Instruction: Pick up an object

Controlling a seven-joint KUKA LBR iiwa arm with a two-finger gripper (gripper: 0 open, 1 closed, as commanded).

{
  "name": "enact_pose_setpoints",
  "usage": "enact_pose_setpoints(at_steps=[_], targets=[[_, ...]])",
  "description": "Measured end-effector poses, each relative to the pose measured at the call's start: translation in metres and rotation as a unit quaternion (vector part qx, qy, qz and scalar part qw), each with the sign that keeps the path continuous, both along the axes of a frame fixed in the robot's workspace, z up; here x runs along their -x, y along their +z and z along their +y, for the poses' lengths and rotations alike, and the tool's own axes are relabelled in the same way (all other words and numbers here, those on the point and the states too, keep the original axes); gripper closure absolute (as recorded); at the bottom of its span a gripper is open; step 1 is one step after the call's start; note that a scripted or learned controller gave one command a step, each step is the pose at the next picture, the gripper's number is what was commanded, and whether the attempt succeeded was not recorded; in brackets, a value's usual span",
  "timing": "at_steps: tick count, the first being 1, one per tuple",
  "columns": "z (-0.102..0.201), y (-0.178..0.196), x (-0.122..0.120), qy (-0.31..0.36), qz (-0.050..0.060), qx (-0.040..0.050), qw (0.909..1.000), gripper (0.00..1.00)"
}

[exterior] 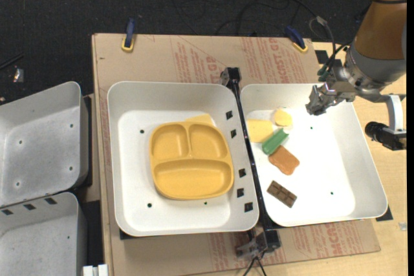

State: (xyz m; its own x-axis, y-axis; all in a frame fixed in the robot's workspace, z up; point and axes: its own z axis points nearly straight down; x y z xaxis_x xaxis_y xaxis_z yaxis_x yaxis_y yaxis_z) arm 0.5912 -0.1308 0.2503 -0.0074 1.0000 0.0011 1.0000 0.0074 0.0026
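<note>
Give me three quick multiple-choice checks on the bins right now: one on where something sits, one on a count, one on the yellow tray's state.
1. Where is the yellow divided tray?
A. left bin
B. right bin
C. on the cardboard outside the bins

2. How many small items lie in the right bin?
A. two
B. five
C. eight

3. How does the tray lie?
A. flipped face down
B. standing on edge
C. flat, compartments up

Answers:
1 A, it sits inside the left bin.
2 B: two yellow pieces, a green piece, an orange piece and a brown block.
3 C, its three compartments face the camera.
</note>
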Motion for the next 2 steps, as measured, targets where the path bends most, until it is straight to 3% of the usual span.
enact_pose_setpoints(at_steps=[2], targets=[[0.102,-0.001,-0.023,0.001,0.0,-0.0002,1.0,1.0]])
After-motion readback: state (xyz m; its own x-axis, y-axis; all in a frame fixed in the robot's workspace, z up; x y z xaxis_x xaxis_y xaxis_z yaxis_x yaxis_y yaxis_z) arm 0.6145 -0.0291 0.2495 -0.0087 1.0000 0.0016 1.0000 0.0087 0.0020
